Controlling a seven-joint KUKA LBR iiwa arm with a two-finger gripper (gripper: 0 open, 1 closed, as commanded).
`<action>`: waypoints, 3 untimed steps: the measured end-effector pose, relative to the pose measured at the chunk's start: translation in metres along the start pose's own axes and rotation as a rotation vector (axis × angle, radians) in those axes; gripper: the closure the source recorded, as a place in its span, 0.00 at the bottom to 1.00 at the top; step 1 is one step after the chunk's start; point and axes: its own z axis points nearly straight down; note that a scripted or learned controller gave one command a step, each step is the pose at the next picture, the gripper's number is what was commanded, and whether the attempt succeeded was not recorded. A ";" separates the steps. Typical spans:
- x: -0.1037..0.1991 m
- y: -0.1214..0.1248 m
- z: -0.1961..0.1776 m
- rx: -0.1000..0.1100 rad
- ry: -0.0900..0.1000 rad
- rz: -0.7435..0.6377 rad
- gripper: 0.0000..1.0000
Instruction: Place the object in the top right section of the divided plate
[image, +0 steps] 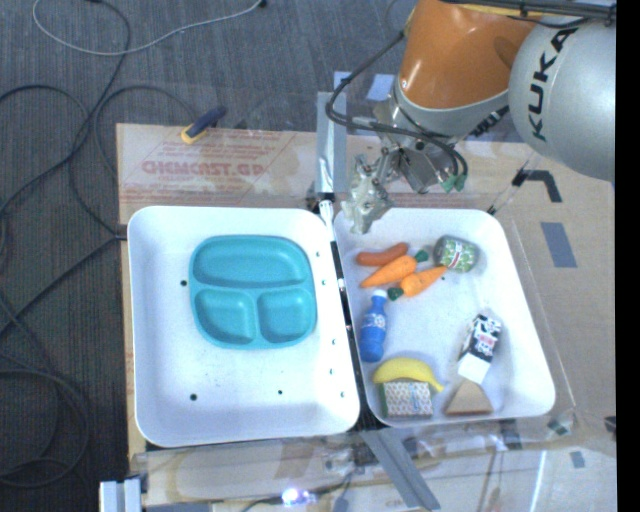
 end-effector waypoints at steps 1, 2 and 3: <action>-0.018 0.016 -0.111 0.001 -0.002 0.387 1.00; 0.001 0.052 -0.080 0.002 0.001 0.365 1.00; 0.051 0.140 0.017 0.000 0.003 0.240 1.00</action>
